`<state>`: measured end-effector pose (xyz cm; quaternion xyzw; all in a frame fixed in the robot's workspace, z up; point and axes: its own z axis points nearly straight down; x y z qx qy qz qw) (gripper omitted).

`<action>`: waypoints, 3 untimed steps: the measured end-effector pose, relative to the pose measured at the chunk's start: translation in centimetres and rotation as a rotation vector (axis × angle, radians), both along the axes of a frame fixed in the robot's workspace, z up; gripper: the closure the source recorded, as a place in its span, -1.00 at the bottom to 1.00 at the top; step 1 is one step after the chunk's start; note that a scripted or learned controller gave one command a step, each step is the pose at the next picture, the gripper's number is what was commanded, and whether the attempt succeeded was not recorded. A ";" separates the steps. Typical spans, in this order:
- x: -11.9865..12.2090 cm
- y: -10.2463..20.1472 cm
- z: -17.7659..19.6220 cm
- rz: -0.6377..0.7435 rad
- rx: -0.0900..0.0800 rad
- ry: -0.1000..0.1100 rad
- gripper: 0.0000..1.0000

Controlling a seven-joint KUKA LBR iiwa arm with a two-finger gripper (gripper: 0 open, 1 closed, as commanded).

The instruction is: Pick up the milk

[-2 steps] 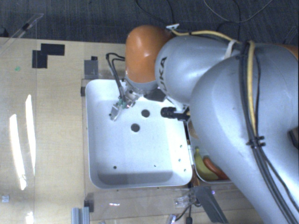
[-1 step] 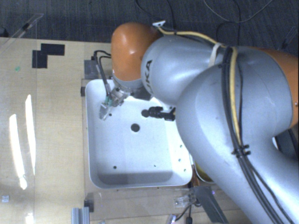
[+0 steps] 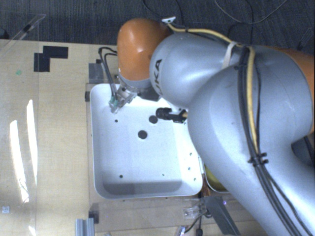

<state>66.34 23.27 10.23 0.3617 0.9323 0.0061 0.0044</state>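
Big grey arm (image 3: 231,107) here, smooth rounded casing, glossy orange band (image 3: 138,45) above the wrist, black KUKA lettering (image 3: 158,75) on the shell. Black and yellowish cables (image 3: 250,107) run strapped along its back.

Arm (image 3: 236,107) smooth glossy grey shell; bin (image 3: 142,181) matt white plastic; bench (image 3: 54,132) pale wood.

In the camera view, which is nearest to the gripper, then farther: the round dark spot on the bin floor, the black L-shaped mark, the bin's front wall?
From the gripper:
1. Round dark spot, on the bin floor just below-right.
2. Black L-shaped mark, on the bench, upper left.
3. Bin's front wall, bottom.
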 end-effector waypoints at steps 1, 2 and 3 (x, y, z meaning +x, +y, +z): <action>-1.8 -0.1 6.0 -0.008 -0.004 0.004 1.00; -1.9 -1.7 23.1 0.064 -0.005 0.002 1.00; -2.1 0.2 11.8 0.227 -0.007 0.005 1.00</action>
